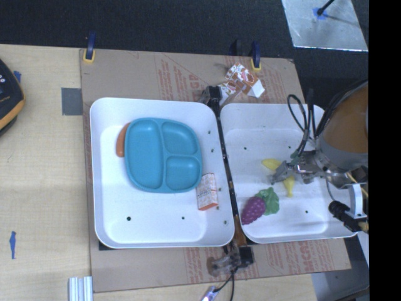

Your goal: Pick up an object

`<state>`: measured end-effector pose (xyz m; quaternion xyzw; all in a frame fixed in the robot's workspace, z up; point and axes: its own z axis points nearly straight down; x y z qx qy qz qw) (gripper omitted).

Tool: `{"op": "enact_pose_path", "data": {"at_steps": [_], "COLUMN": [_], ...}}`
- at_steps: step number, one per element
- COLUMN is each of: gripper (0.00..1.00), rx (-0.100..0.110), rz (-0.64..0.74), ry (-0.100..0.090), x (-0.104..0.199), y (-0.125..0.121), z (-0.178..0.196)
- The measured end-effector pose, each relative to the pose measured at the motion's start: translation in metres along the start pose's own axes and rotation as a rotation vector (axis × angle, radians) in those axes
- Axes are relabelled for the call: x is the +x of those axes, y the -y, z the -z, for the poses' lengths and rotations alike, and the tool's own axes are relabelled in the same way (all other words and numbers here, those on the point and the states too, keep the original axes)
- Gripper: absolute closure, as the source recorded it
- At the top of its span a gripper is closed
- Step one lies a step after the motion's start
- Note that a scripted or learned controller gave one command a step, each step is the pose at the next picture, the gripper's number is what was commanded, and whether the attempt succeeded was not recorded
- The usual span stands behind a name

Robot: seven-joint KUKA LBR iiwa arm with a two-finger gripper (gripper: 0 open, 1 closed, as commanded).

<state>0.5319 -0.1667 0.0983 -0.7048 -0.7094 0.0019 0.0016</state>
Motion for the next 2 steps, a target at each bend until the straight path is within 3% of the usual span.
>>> {"op": "enact_pose_path", "data": {"at_steps": [1, 2], "gripper": [1.0, 1.0], "rx": [0.001, -0.003], "rz": [0.004, -0.002], "ry": [0.002, -0.002], "x": [-0.001, 0.079], "y": [0.0, -0.037], "z": [0.011, 0.094]}}
